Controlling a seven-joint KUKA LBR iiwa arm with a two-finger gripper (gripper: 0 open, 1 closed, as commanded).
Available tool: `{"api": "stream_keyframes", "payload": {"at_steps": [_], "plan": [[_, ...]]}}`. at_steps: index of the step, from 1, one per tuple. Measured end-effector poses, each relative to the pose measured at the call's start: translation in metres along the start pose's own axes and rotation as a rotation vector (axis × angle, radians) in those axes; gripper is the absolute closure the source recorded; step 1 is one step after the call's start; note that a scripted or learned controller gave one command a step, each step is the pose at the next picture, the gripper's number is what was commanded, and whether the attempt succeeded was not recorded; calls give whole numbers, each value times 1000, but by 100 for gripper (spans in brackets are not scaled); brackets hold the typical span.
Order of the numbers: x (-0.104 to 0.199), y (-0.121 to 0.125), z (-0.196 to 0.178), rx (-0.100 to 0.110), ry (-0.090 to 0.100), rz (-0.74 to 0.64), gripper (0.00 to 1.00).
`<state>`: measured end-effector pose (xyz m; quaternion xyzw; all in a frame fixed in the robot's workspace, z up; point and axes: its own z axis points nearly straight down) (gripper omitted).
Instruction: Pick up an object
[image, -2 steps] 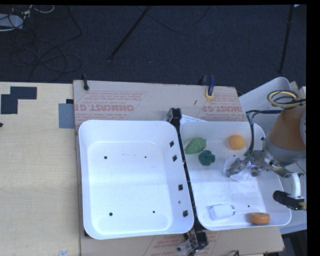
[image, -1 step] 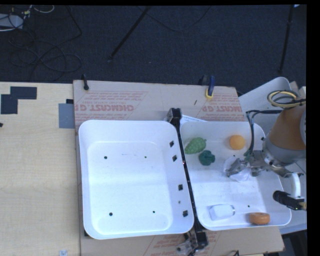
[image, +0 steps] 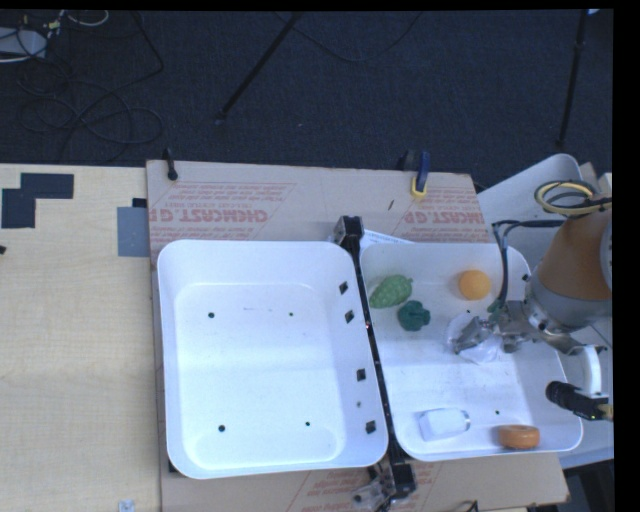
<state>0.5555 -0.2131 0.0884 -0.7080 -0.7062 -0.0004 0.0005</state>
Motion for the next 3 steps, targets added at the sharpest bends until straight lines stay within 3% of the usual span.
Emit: {"api": "stream_keyframes", "payload": {"at_steps": [3], "plan": [[0,0,0,0,0,0,0]]}}
